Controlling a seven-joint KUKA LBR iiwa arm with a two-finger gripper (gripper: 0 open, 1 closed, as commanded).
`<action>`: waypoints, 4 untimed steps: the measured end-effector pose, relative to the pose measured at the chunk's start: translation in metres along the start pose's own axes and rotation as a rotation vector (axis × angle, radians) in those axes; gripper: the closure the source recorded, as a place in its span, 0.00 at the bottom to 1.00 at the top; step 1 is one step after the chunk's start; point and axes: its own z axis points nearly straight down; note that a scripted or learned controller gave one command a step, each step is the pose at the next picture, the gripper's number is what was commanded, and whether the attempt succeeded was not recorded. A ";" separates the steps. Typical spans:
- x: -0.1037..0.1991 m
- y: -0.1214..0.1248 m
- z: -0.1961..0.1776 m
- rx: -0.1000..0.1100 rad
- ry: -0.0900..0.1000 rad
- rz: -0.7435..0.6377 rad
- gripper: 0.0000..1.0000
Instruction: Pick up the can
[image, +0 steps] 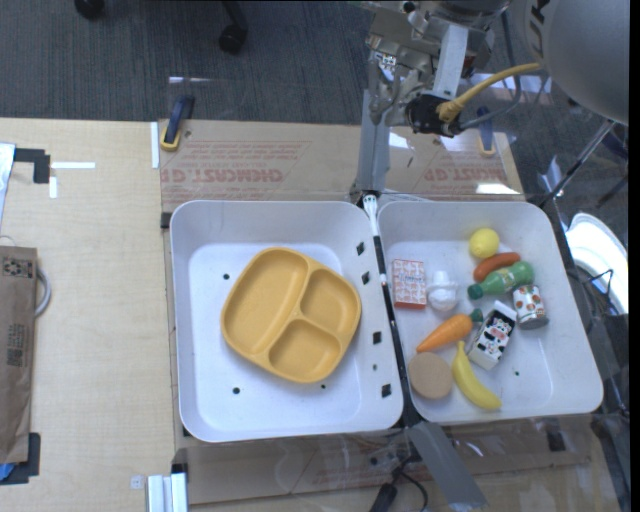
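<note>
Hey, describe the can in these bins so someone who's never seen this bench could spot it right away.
Look at the right-hand white bin, the one crowded with toy food. Near its right wall, just below the green bottle, lies the can. It is a small cylinder with a white, red-patterned label, stubbier than the bottle and rounder than the boxy cow-print carton to its left.

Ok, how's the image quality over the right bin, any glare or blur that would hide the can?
Camera view: lighting is even and the shadows are soft; the can at the right bin's far right reads sharply enough, though its label is too small to make out. A bright glare patch sits just outside the bin's right rim, off the can. The pincer at the top looks slightly soft.
</note>
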 end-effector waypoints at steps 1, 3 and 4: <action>-0.079 0.037 0.007 -0.004 0.004 -0.439 1.00; -0.147 0.059 0.007 -0.003 0.005 -0.081 0.00; -0.017 0.017 0.007 -0.002 0.005 0.030 0.00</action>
